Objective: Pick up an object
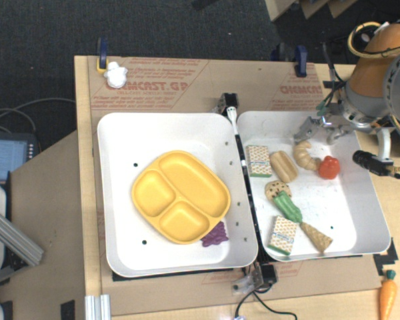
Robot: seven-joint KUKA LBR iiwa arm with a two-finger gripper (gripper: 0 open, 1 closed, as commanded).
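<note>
Toy food lies scattered in the right bin (367, 199), and no piece of it sits between the pincer's fingers. The pincer (318, 129) hangs over the bin's upper part with its two fingers spread apart — released, holding nothing — just above a tan croissant (305, 155). Beside the croissant is a red tomato-like piece (329, 167), and to its left a bread roll (283, 166). A green-and-white cracker packet (259, 161) lies near the bin's left wall, with a spotted cookie (277, 190) below it touching a green vegetable (288, 207). Lower still are a second packet (284, 234) and an ice-cream cone (317, 237), lying close together. The left bin (120, 199) holds a yellow divided plate (181, 196), and a purple bunch of grapes (215, 235) rests against the plate's lower edge. On the desk (187, 79) beyond the bins sits a small white object (115, 76) — what it is cannot be told. An orange carrot (387, 297) lies off the bins at the lower right corner.
</note>
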